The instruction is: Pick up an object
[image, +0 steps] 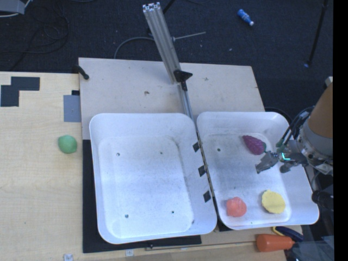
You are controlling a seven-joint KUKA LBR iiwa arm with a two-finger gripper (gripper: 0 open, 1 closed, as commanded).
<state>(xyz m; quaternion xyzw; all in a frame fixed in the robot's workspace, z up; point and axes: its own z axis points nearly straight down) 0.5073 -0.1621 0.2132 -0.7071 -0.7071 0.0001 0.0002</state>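
The gripper (273, 162) hangs low over the right bin (228, 125) with its fingers apart and nothing between them; the purple object (253, 144) lies just up-left of it, the yellow one (273, 202) below, so nothing looks picked yet

A single fixed camera looks down at a slant from above the bench, far enough back to take in both white bins (142, 125), surrounding tabletop and dark floor beyond.
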